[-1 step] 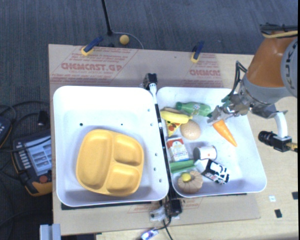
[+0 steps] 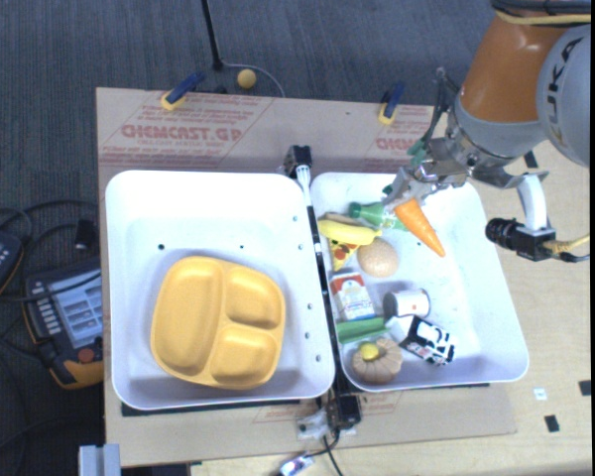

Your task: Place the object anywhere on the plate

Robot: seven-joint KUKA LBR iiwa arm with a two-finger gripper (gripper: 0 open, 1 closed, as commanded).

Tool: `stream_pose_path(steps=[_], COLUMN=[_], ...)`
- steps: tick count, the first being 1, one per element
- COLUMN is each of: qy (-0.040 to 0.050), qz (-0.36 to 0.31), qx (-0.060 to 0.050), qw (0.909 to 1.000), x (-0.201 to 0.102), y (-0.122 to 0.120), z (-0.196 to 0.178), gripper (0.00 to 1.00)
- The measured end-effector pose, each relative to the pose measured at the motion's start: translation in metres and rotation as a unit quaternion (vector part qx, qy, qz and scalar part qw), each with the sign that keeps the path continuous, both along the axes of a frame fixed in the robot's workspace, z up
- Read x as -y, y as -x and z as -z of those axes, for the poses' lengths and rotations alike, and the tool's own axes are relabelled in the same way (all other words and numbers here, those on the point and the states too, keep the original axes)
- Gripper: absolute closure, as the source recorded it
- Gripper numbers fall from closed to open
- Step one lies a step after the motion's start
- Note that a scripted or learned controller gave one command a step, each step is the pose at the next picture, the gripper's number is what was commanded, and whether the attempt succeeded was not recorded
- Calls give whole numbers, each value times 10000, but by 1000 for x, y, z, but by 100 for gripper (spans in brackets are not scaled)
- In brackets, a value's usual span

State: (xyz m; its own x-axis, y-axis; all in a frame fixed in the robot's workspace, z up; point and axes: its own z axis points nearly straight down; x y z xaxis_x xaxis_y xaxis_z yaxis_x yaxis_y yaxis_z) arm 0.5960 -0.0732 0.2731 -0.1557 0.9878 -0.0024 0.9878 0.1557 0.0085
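Observation:
The yellow three-compartment plate [image 2: 218, 317] lies in the left bin [image 2: 129, 206]. My gripper [image 2: 411, 192] hangs over the back of the right bin [image 2: 486, 296], shut on the thick end of an orange carrot [image 2: 422, 227]. The carrot slants down to the right from the fingertips, and its green top [image 2: 369, 211] points left. The plate is well to the left and nearer the front than the gripper.
The right bin also holds a banana [image 2: 343, 232], a tan ball [image 2: 378, 259], a small red-and-white carton [image 2: 353, 297], a white cup [image 2: 407, 302], a black-and-white toy [image 2: 428, 342] and a round bun-like item [image 2: 376, 359]. A raised divider [image 2: 319, 266] separates the bins.

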Motion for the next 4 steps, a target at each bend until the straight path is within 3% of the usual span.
stream_pose_path(steps=[1, 2, 3, 4], qy=[-2, -5, -1, 5], qz=[559, 1214, 1218, 1964], qx=[-97, -70, -68, -86], qw=[9984, 9926, 9925, 9805], x=[-47, -112, -111, -55], y=[63, 67, 67, 59], z=[67, 67, 67, 92], gripper=[100, 100, 0, 0])
